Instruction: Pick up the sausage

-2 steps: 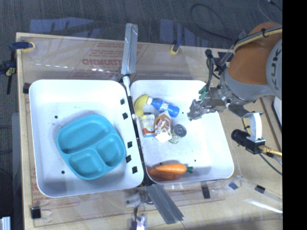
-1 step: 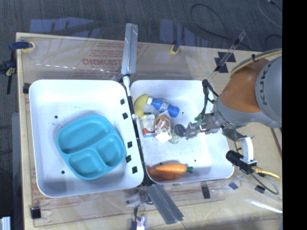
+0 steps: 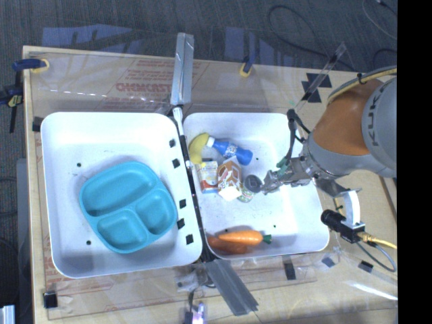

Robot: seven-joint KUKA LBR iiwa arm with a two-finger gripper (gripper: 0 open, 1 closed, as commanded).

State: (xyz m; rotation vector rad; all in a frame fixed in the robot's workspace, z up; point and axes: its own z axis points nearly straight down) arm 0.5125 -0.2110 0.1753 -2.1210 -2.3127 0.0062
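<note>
The sausage (image 3: pixel 230 173) looks like a short reddish-brown piece lying in the middle of a small pile in the right bin (image 3: pixel 297 228). My gripper (image 3: pixel 260 183) reaches in from the right and sits low in that bin, just right of the pile. Its tip is close to the sausage's right side, and I cannot tell if they touch. Nothing is visibly held.
Around the sausage lie a yellow banana (image 3: pixel 197 146), a blue-and-white bottle (image 3: pixel 231 150), a small printed packet (image 3: pixel 208 176) and a white piece (image 3: pixel 229 192). A carrot (image 3: pixel 236 239) lies by the right bin's front wall. A blue divided plate (image 3: pixel 128 206) rests in the left bin (image 3: pixel 67 140).
</note>
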